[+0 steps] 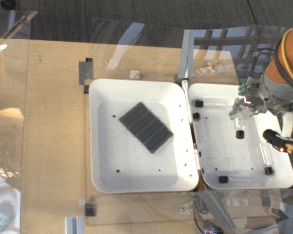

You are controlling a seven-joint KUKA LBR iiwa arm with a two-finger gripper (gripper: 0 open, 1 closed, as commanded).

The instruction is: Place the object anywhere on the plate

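Probably the step in hand is the pick, since the dark ribbed plate (146, 127) lies bare and turned at a slant in the left bin (100, 179), and all the candidate objects are in the right bin (283, 182). The gripper (242, 110) hangs over the upper part of the right bin. Whether it is spread or closed, I cannot tell from this slanted view, and nothing is seen pinched in it.

The nearest small black piece (240, 134) lies just beside it, toward the front of the bin. To do this step well, the arm should centre itself over that piece and come down straight, because the piece is small and can easily slip aside. After lifting, it must carry the piece over the wall between the bins and release it low above the middle of the plate, so that it does not roll off.

Counting: two white bins, one plate, one gripper, and five small black pieces in the right bin. Some of them seem joined to clear tubes, but this is too faint to say.
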